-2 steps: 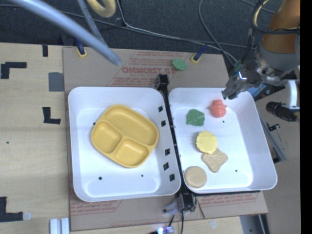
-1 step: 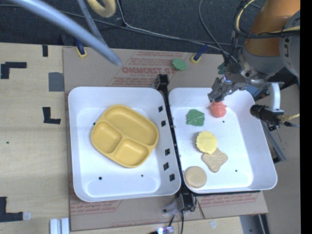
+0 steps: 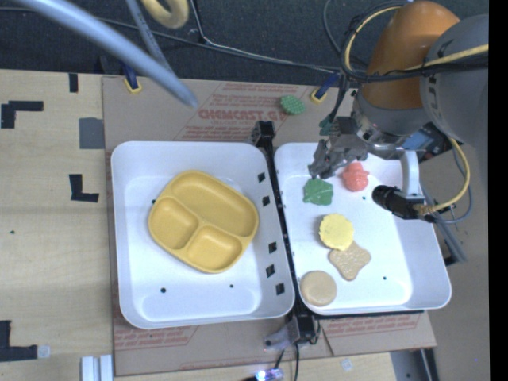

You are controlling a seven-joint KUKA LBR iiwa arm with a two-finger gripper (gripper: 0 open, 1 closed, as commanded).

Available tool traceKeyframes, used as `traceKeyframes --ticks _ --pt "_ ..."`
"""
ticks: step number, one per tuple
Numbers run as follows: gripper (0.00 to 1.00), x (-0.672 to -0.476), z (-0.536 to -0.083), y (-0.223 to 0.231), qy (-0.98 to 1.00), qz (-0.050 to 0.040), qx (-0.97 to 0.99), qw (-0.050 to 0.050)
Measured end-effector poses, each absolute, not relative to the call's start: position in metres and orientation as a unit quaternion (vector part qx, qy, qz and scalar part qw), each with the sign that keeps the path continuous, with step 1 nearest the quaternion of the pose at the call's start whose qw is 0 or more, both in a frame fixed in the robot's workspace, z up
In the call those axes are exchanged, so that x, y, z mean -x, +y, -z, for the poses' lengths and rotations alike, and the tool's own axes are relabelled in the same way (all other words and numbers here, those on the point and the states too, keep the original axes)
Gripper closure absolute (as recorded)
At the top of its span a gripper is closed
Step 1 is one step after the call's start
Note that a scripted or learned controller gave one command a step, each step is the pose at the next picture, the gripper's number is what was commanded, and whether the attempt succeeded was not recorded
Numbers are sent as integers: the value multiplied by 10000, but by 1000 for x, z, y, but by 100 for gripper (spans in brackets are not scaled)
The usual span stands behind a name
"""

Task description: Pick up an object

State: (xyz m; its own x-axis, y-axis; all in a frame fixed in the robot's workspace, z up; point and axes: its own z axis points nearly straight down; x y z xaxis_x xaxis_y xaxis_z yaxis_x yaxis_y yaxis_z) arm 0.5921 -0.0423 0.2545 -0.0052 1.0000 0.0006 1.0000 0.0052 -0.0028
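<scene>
Right bin [image 3: 413, 288] holds a green leafy piece [image 3: 318, 191], red piece [image 3: 355, 176], yellow round [image 3: 336, 231], tan biscuit [image 3: 350, 261] and beige disc [image 3: 318, 287]. The gripper [image 3: 332, 162] hovers just above the green piece; grip state unclear. Yellow divided tray [image 3: 203, 221] lies diagonally in the left bin [image 3: 135, 284].

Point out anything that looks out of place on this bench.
One green piece lies on the cardboard behind the bins, outside both, while the other small items sit in the right bin. The yellow tray sits askew in the left bin.
</scene>
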Motion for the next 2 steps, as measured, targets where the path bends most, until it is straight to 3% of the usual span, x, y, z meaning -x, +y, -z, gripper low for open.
traceKeyframes --ticks 2 --pt "100 -575 -256 73 -7097 -3 7045 11"
